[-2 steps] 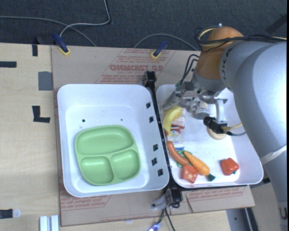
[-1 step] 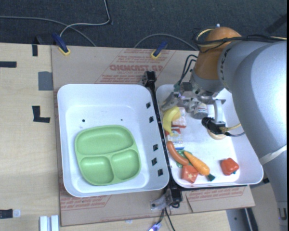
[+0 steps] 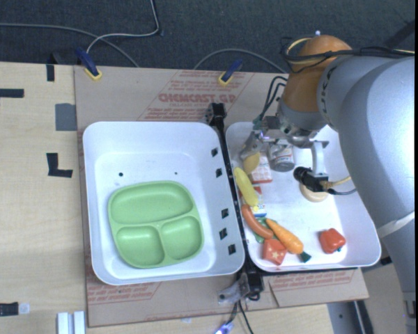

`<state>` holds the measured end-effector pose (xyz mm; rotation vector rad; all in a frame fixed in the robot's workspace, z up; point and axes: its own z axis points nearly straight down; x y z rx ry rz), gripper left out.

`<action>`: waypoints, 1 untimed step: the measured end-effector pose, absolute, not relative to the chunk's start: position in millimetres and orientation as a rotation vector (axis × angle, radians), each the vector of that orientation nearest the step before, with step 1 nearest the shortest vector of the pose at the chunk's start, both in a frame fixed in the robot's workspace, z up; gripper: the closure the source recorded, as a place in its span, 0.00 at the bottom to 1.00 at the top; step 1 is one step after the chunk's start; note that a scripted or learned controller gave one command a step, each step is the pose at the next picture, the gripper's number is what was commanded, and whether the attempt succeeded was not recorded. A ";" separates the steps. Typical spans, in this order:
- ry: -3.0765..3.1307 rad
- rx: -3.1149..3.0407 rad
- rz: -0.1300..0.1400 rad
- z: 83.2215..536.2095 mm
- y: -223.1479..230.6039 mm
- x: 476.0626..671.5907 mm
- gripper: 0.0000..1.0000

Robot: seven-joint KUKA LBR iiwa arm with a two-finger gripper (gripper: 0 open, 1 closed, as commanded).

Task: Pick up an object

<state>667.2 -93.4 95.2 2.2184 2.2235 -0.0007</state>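
My gripper [image 3: 263, 139] hangs low over the far left part of the right bin [image 3: 359, 218]. Directly beneath it lie a small silver can [image 3: 282, 158], a pale yellow piece [image 3: 251, 163] and a little packet with a red label [image 3: 262, 175]. A yellow banana-like piece [image 3: 245, 186] lies along the bin's left wall. Toward the near end are a red sausage-like piece [image 3: 253, 225], an orange carrot [image 3: 286, 234], a red piece with a star [image 3: 274, 253] and a red pepper [image 3: 332, 240]. I see nothing lifted clear of the bin.
The left bin [image 3: 97, 145] holds a green divided plate [image 3: 155, 223]. The big grey arm [image 3: 376, 131] covers the right bin's right side. Black clips [image 3: 221, 186] line the divider between the bins.
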 end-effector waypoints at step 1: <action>2.225 2.218 0.001 184.9 -10.1 644.8 1.00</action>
